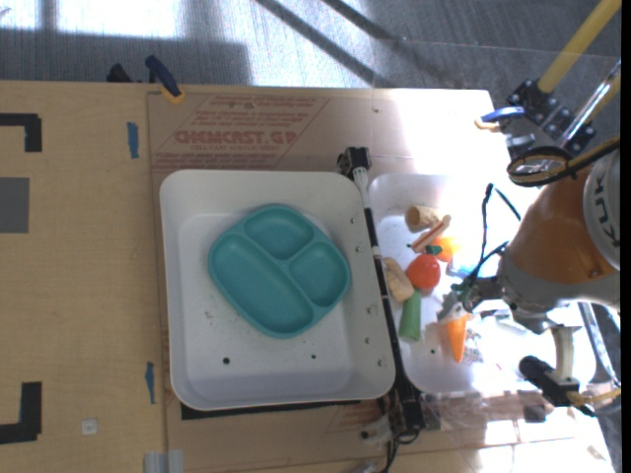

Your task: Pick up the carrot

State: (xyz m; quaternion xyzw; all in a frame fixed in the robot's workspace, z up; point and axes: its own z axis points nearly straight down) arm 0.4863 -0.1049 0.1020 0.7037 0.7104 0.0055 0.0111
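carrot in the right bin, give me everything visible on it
The small orange tapered plastic-looking carrot lies in the right shallow white bin, near its front, just right of a green cylindrical toy. The arm's hand sits right above its upper end; glare blurs whether they touch. Its narrow tip points toward the bin's near wall.
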